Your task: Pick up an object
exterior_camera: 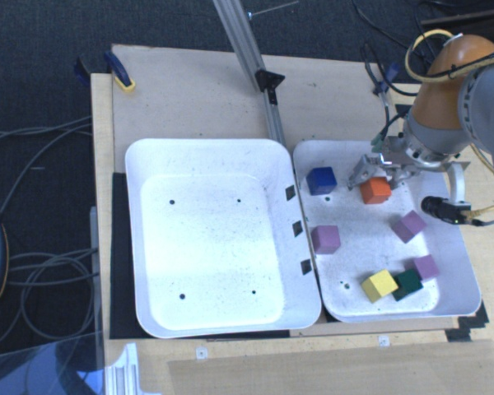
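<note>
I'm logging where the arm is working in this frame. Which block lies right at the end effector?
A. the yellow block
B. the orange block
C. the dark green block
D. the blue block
B: the orange block sits directly at the end effector near the right bin's far end, while the blue block lies apart to its left and the yellow block and green block sit at the near edge.
</note>
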Action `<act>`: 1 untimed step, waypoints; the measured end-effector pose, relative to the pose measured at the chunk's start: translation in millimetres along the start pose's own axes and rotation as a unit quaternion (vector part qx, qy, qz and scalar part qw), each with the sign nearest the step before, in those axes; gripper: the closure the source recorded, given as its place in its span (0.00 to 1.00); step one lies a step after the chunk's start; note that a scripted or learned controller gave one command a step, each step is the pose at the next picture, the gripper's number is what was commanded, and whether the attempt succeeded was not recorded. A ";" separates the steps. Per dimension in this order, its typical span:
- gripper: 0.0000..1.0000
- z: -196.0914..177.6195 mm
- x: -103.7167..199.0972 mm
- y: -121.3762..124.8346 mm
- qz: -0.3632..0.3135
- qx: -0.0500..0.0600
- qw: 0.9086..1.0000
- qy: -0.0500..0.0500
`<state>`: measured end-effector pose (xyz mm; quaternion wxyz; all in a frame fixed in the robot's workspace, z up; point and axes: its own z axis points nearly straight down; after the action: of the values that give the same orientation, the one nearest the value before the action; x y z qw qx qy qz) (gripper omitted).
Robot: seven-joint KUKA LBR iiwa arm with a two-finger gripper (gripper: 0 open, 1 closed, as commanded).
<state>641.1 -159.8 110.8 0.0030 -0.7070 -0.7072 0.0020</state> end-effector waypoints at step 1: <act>0.00 11.8 0.5 0.1 0.000 -0.002 1.000 -0.001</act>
<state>641.1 -159.3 99.0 0.0010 -0.7069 -0.7073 0.0009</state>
